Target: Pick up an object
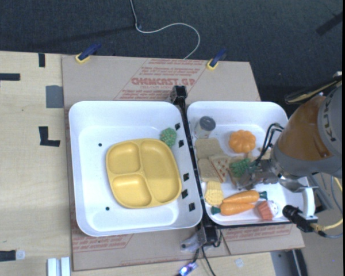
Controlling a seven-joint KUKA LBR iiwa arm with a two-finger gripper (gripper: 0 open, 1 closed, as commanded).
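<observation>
Several toy foods sit in the right bin (pixel 276 112), any of them a candidate pick: orange pumpkin (pixel 242 141) near the middle, carrot (pixel 239 202) lying flat along the front wall, corn cob (pixel 213 194) just left of it, small red-white piece (pixel 265 210) at the carrot's right end, tan cracker slabs (pixel 211 158) left of centre, grey-capped bottle (pixel 206 125) toward the back. Jaws (pixel 248 172) are down among a dark green leafy piece (pixel 240 167) beside the crackers; cannot tell their opening or whether anything is gripped. Left bin (pixel 80 119) has a yellow divided plate (pixel 142 172) and a green broccoli floret (pixel 169 135) near its back-right rim. Both bins rest on cardboard (pixel 161 79) on the tabletop.
</observation>
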